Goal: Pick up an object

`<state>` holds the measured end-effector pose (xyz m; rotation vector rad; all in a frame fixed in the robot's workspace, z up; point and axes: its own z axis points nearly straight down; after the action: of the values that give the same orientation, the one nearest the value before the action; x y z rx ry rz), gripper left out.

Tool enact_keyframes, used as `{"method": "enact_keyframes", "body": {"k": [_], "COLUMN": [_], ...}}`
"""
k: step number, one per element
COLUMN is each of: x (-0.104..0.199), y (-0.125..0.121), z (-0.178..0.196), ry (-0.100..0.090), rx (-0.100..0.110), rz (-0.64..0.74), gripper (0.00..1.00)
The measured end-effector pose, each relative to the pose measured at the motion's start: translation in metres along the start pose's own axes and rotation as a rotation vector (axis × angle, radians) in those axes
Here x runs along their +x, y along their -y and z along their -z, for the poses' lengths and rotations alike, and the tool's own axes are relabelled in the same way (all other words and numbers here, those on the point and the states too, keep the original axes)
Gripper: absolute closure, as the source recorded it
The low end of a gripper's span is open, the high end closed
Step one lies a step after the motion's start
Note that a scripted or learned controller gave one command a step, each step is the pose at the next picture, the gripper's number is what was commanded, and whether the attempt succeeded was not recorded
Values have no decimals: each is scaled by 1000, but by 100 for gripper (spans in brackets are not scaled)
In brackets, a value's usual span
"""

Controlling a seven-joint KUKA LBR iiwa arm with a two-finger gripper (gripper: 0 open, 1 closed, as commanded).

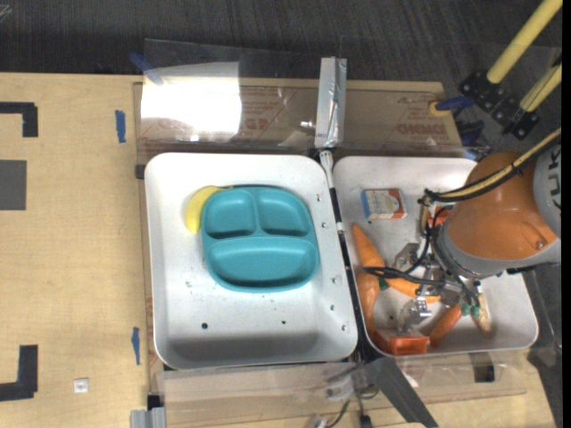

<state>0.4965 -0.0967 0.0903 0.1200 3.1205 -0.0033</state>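
- Nearest the camera, along the right bin's (pixel 522 324) front edge, lies a small red piece (pixel 399 342), with a short orange carrot (pixel 445 321) leaning just behind it.
- Low over that front part of the bin hangs my gripper (pixel 426 300), among the clutter; wires and metal crowd it, and whether it is spread or closed I cannot tell.
- No object shows between its tips, so I claim no hold on anything.
- Beside it, a long orange carrot (pixel 364 255) runs by the bin's left wall, and it looks to me the likeliest thing to pick, being close and slim.
- Toward the back edge of the same bin stands a small white and orange carton (pixel 385 204), well apart from my wrist.
- Filling the middle of the left bin (pixel 169 239) is a teal divided tray (pixel 260 236) of 3 compartments, with a yellow object (pixel 194 208) tucked partly under its left rim.
- My orange-banded arm (pixel 500 221) covers the right bin's right side, since I reach in from there.
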Motion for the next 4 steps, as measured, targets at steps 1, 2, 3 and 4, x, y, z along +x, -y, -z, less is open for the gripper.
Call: {"method": "enact_keyframes", "body": {"k": [1, 2, 3, 4], "x": [-4, -21, -78, -163], "y": [-1, 42, 44, 1], "z": [13, 186, 133, 17], "ry": [14, -3, -14, -2], "rx": [1, 2, -2, -2], "rz": [3, 26, 50, -29], "gripper": [100, 100, 100, 100]}}
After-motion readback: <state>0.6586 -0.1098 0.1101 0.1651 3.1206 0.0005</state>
